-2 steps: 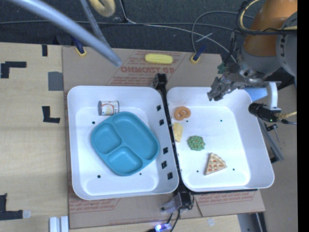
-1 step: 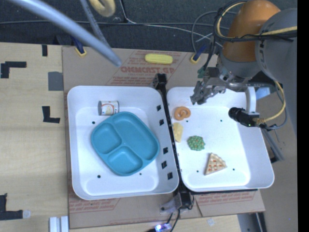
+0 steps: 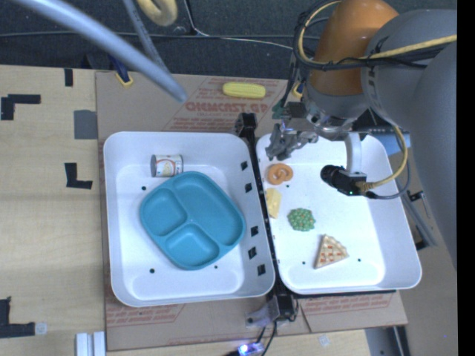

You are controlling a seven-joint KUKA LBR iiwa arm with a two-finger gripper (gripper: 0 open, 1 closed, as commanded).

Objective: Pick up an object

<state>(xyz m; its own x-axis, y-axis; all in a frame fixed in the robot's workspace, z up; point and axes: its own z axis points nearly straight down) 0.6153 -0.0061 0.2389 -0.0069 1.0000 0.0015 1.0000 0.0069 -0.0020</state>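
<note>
The robot's jaws [image 3: 283,145] hang over the top left corner of the right bin [image 3: 386,273]. I cannot tell how they are set, and nothing shows between them. Just below the jaws lies a small orange pretzel [image 3: 280,173]. Under that, by the bin's left wall, sits a yellow cheese piece [image 3: 274,202]. A green bumpy ball [image 3: 300,219] lies a bit right of the cheese, and a pizza slice [image 3: 329,251] lies lower still. Far left of the jaws, the left bin [image 3: 119,273] holds a blue tray [image 3: 191,219] and a small can [image 3: 166,165] on its side. A yellow banana [image 3: 243,90] rests on the tabletop [image 3: 44,199] above the jaws.
</note>
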